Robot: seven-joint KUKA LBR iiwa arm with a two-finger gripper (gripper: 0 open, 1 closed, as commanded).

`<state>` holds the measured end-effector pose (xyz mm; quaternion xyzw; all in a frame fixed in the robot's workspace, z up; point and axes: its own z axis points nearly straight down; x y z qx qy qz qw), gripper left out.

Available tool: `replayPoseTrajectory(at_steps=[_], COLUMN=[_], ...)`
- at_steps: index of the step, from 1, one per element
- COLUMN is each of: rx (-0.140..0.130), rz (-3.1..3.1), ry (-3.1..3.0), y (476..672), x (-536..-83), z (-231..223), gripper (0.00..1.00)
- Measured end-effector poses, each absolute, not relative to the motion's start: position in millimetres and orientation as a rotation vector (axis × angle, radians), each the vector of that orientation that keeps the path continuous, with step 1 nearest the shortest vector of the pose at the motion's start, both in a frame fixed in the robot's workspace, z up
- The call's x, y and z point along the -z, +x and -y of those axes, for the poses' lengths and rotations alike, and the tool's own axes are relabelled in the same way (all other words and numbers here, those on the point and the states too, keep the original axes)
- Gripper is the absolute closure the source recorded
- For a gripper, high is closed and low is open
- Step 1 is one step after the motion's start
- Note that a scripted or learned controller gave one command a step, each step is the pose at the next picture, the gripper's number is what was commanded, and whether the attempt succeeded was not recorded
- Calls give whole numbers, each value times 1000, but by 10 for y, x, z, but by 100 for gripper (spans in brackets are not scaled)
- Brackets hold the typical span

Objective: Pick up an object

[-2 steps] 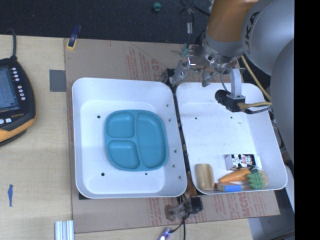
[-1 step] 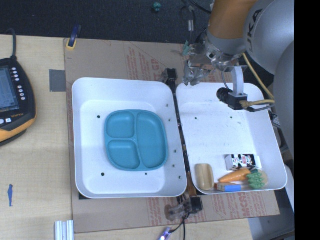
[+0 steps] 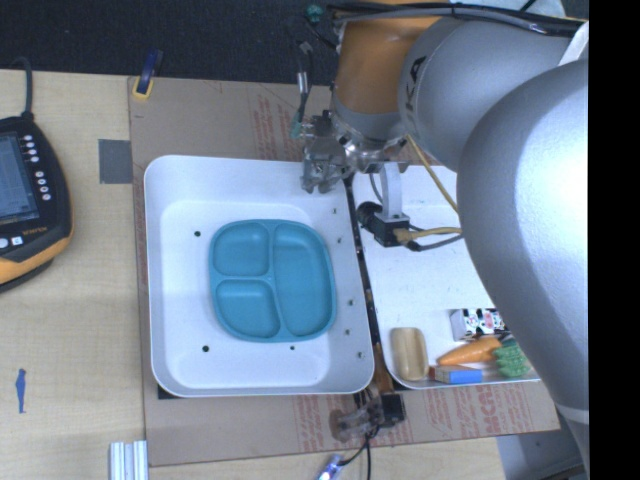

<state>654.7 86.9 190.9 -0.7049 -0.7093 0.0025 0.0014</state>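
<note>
Cardboard covers the bench under two white bins. At far left sits a handheld controller (image 3: 25, 203), out of the way. Next, the left bin (image 3: 170, 268) holds a blue divided tray (image 3: 272, 279) lying flat. The gripper (image 3: 320, 173) hangs above that bin's back right corner; I cannot tell its opening. Small objects (image 3: 470, 358), likely pick candidates, crowd the right bin's near end.

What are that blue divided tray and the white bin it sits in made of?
The blue tray looks like moulded plastic, matte, with soft rounded ridges between its three compartments. The white bin also looks like plastic, smooth with a slight sheen and rounded corners, though painted metal can't be ruled out.
</note>
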Motion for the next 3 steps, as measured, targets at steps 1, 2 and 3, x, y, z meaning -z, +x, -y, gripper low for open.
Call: replayPoseTrajectory(at_steps=[1,2,3], rx=[-8,-3,-8], rz=[2222,2224,2226], ry=[-2218,-2217,-2213], y=[6399,6564,6557], x=[-2120,-2319,-1910], z=[125,221,-308], gripper=[100,100,100])
